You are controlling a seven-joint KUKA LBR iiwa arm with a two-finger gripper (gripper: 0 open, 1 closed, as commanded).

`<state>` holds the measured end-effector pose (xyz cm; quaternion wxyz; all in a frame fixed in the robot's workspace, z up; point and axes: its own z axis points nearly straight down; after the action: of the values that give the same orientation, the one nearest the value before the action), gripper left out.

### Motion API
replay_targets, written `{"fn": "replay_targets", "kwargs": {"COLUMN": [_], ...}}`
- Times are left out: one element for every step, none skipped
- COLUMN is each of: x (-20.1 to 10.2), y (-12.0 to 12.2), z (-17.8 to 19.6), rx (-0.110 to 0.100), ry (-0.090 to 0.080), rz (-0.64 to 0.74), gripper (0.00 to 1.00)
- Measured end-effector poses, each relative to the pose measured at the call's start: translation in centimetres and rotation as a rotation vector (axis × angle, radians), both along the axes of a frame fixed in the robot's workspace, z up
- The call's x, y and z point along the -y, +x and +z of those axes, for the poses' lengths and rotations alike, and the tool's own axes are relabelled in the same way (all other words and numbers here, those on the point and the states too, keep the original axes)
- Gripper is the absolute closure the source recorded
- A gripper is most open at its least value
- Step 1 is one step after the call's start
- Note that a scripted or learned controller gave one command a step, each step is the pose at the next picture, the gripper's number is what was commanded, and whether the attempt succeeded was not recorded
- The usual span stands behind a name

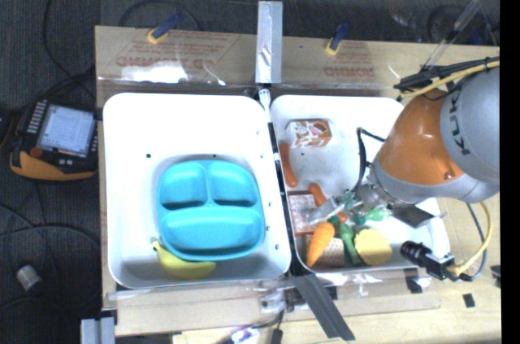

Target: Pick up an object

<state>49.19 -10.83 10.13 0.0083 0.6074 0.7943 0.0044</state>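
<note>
The arm [439,147] reaches in from the right of the frame and bends down over the right bin [341,108], with its gripper [351,208] low among a cluster of toy food in the lower part of that bin. The pick looks to be at the descent or closing stage: the gripper sits right at the pile, touching or very nearly touching it, but nothing can be seen lifted clear. The wrist hides the tip, so I cannot tell whether the gripper is released or clenched, nor whether it has anything in it.

The likely targets lie just below and beside the gripper: an orange carrot [320,237] slanting toward the bin's lower left, a green piece [349,243] next to it, and a yellow block [373,247] to the right of that. A small flat packet [299,211] lies near the divider, and a red-and-white packet [309,132] sits well apart in the upper part of the bin.

The next move calls for a firm close on one item and a straight lift, since the pieces are crowded together and a neighbour could be dragged along or the hold could slip.

The left bin [130,123] holds a blue divided tray [211,208] with a banana [185,263] tucked under its lower edge.

As for writing, the arm's grey casing at the right edge shows the letters "KU". The print on the packets and on the cardboard sheet [175,62] above the bins is too blurred to read.
</note>
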Motion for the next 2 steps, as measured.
{"fn": "replay_targets", "kwargs": {"x": [-0.5, -0.7], "y": [0.0, 8.2], "z": [0.9, 1.1], "rx": [-0.006, -0.022], "ry": [0.009, 0.003], "rz": [0.006, -0.332], "gripper": [1.0, 1.0]}}
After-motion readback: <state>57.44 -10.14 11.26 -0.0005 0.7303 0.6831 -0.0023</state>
